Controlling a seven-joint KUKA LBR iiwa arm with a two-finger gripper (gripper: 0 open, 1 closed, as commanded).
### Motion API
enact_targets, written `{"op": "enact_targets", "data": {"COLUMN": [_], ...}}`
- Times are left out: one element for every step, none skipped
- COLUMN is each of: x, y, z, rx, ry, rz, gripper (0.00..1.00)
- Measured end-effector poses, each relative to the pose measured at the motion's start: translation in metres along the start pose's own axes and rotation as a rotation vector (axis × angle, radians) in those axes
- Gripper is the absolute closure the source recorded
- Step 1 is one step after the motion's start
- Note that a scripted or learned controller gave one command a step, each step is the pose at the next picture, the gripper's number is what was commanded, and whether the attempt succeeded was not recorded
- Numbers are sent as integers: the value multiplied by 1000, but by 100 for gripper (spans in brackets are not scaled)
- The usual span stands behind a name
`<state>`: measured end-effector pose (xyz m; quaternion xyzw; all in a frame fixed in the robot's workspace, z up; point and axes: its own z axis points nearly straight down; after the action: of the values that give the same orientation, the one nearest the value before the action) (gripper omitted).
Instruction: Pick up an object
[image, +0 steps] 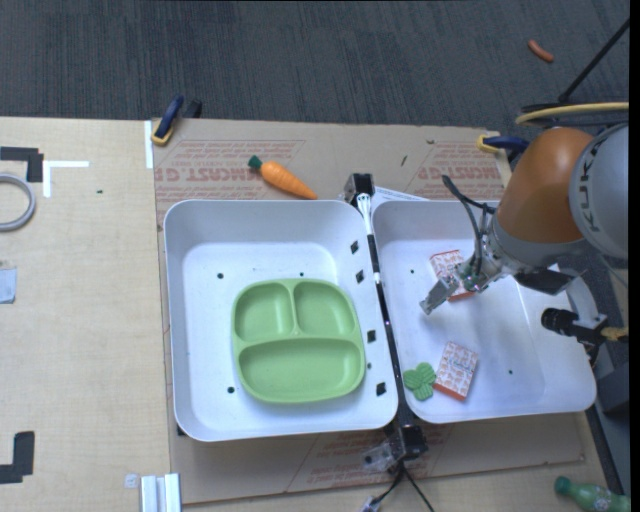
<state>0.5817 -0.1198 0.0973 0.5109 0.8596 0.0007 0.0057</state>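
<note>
Look first at the right bin (520, 330), because everything your next move depends on sits there. The tool (447, 292) hangs low in the upper middle of that bin, slanting down and to the left from the arm's wrist. Whether its fingers are apart or together you cannot tell from this slant; the tip reads as one grey wedge, and nothing is clearly seen between the fingers.

The nearest candidate is the small red-and-white patterned packet (447, 266). It lies just above the tool tip, touching or all but touching it in this view, partly hidden by the wrist. Whether the tool is actually on it or merely beside it cannot be settled here. So treat the packet as not held.

A second patterned packet (456, 370) lies well below the tool, toward the bin's near wall. Its long axis runs roughly up and down with a slight tilt. A green clover-shaped piece (419, 380) sits just left of it, almost touching.

If you go for the upper packet, the move is a short shift away from you and slightly right. The lower one calls for a longer travel toward you.

The left bin (190, 300) holds a green divided plate (298, 340), well apart from the tool. A toy carrot (283, 178) lies on the desk (80, 330) beyond the bins.
</note>
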Motion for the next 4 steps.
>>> {"op": "enact_targets", "data": {"x": [9, -6, 54, 54], "y": [19, 44, 71, 71], "z": [0, 0, -95, -95], "rx": [-2, 0, 5, 5], "ry": [-2, 1, 8, 8], "rz": [116, -379, -181, -180], "gripper": [0, 0, 0, 0]}}
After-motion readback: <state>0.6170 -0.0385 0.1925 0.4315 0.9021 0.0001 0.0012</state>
